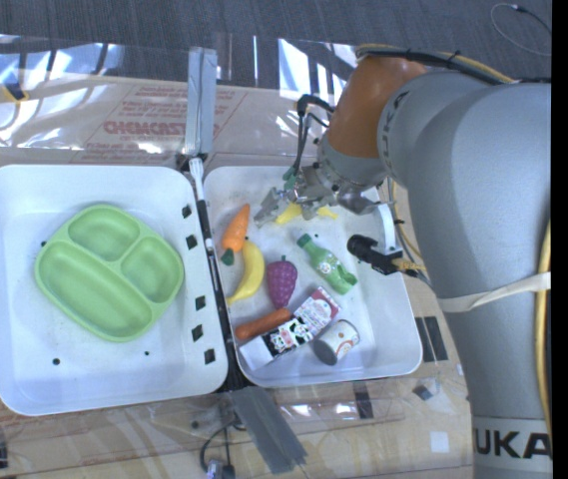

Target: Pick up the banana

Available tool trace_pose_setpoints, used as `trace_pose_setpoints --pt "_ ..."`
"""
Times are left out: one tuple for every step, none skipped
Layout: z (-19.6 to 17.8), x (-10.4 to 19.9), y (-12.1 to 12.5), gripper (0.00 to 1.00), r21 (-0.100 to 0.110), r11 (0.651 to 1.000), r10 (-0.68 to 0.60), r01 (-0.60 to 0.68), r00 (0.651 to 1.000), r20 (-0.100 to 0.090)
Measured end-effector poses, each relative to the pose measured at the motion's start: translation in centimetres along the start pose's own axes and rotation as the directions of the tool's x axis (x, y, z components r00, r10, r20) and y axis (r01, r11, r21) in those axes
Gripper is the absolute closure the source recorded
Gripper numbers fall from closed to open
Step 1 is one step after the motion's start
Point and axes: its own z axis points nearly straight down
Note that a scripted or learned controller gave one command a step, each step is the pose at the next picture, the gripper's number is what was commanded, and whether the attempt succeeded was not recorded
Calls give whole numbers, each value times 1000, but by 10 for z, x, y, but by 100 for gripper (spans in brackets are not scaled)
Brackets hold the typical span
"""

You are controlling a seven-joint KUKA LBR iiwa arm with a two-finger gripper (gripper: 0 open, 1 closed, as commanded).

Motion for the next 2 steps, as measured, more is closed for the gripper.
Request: trace_pose_setpoints --pt "-11 1 1 100 -3 1000 -5 5 1000 2" --pt "-11 1 1 0 -3 1000 -5 5 1000 2"
